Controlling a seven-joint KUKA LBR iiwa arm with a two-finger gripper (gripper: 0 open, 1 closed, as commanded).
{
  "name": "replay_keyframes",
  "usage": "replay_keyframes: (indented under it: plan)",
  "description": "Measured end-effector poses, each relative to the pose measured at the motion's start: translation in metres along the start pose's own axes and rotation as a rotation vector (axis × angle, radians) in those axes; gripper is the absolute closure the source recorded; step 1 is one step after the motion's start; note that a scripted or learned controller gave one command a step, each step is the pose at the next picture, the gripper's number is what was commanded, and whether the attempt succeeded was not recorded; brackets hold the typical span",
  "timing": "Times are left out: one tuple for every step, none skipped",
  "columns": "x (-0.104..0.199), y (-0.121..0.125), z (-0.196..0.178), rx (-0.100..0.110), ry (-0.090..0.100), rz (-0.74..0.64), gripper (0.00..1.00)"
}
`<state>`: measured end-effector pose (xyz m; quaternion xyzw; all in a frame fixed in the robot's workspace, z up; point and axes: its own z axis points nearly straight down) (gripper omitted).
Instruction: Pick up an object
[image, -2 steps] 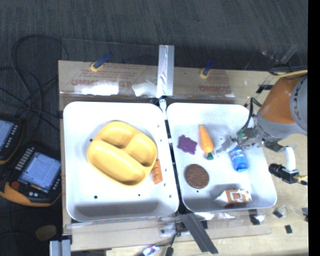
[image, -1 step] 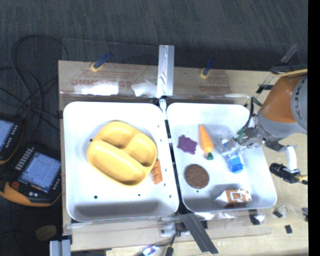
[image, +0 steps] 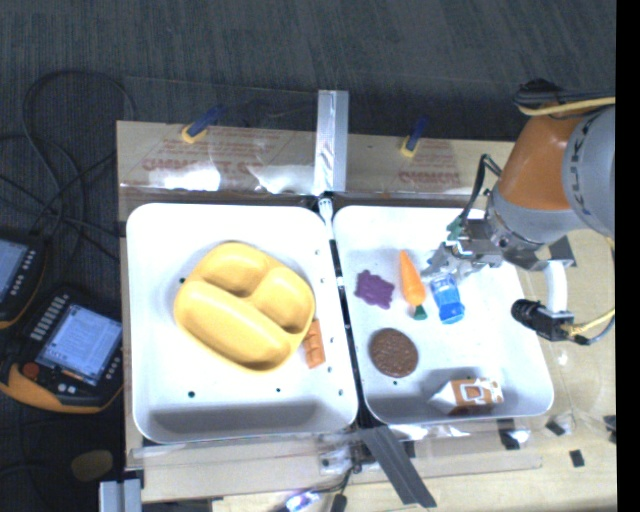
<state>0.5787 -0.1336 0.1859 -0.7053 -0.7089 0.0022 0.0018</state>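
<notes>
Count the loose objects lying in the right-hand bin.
5: a purple flat toy piece, an orange carrot, a blue bottle beside the gripper, a brown round cookie and a brown-and-white box. The gripper may hide more.

A dark carpeted floor (image: 300, 50) surrounds the pale wooden bench (image: 590, 420). Black cables (image: 60, 170) snake across the floor at the left, near a handheld control pad (image: 75, 350) (orange-edged, its screen lit). Clear plastic sheeting (image: 260, 150) is clipped along the bench's far edge.
</notes>
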Motion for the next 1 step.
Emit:
replay_keyframes:
  plan:
    - [0.0507, -0.0011, -0.0706, 0.0, -0.003, 0.135, 1.0]
